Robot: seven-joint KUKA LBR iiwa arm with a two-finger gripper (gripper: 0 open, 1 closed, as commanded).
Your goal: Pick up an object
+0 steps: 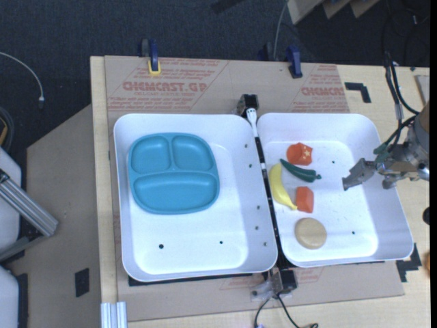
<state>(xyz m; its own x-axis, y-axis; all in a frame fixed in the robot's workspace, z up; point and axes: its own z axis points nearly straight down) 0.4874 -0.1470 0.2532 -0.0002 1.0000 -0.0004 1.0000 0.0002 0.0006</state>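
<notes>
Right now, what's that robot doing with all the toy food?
The robot arm is reaching in over the right bin, and its claw hangs above the bin's right side without holding anything. The toy food sits on the bin's left side: a tomato, a green pepper, a banana, a small red piece and a tan round thing. The left bin holds a blue divided plate. Nothing has been picked up yet.

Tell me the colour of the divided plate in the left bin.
The divided plate is light blue, seen plainly in the camera view.
</notes>
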